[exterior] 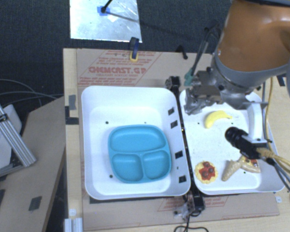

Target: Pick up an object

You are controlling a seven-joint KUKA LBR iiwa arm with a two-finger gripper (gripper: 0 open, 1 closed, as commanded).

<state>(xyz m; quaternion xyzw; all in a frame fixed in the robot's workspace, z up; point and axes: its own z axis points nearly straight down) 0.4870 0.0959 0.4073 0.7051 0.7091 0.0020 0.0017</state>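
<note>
— Camera view, slanted from above: layout of the bench?
— Two shallow white bins side by side on a sheet of cardboard printed in red: left bin and right bin, meeting along a shared edge.
— Contents of the left bin?
— One blue divided plate with three compartments, lying flat, slightly toward the near side.
— And of the right bin?
— Three candidates for picking. Yellow banana in the far half, curved, lying flat. Small round pizza with red spots near the near left corner. Tan wedge just beside it on the right (perhaps a pizza slice; too small to say).
— Position of the arm?
— Reaching in from the right, orange band and grey wrist over the far part of the right bin, with the gripper low over that bin's far left corner, close by the shared edge, just left of the banana and apart from it.
— Wide, narrow, or closed on something?
— Cannot be told: tip lost among grey metal parts. Banana, round pizza and wedge all resting on the bin floor.
— Surroundings?
— Dark carpet around the bench; a silvery sheet lying on it beyond the cardboard.
</note>
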